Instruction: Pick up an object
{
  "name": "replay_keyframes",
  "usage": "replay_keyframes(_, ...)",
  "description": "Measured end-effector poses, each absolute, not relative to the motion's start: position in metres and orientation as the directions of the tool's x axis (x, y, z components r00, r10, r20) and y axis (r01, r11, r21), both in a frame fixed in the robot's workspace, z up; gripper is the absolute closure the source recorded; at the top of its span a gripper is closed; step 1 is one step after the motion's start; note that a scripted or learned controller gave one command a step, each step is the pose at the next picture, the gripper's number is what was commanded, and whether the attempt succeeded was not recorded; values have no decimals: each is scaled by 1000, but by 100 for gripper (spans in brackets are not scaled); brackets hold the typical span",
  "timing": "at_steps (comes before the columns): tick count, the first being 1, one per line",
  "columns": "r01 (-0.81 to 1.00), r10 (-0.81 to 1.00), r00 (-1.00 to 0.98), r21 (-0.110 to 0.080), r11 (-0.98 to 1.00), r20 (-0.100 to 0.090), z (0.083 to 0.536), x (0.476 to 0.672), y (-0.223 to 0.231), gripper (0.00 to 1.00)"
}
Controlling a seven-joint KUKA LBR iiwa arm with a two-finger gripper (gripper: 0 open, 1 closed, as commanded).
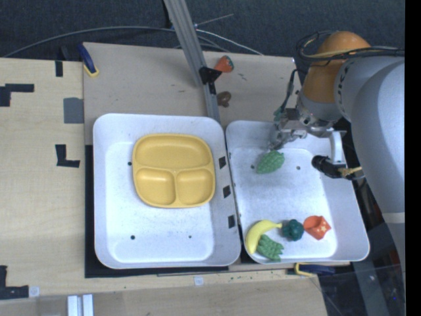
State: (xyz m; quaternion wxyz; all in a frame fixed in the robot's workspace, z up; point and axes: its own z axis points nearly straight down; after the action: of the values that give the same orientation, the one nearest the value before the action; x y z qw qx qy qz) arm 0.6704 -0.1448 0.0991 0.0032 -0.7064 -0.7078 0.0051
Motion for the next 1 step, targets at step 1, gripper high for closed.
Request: replay_keyframes(1,1000,1000,-2,6,2,0,161,671,-138,100)
